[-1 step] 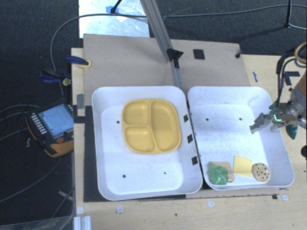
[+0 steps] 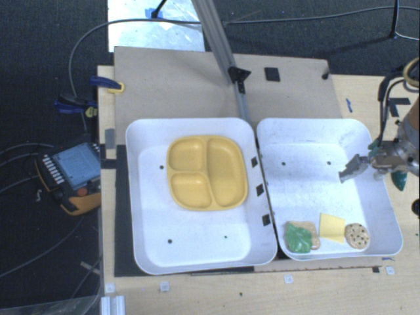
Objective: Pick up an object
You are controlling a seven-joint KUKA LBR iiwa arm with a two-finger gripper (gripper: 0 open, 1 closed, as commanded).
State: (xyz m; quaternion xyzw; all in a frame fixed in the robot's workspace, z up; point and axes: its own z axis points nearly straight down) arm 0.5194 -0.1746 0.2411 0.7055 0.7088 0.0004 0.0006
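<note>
Three small objects lie along the near edge of the right bin (image 2: 308,143): a green leafy piece on a tan slice (image 2: 301,237), a yellow cheese wedge (image 2: 331,228) and a round speckled cookie (image 2: 356,235). My gripper (image 2: 351,167) hangs over the right side of that bin, above and behind the cookie, clear of all three. Its grey fingers point left and nothing shows between them. The arm comes in from the right edge.
A yellow divided plate (image 2: 207,172) sits in the left bin (image 2: 151,241). A metal pole (image 2: 220,41) slants down to the back rim between the bins. A handheld controller (image 2: 69,172) and cables lie off the bench at left.
</note>
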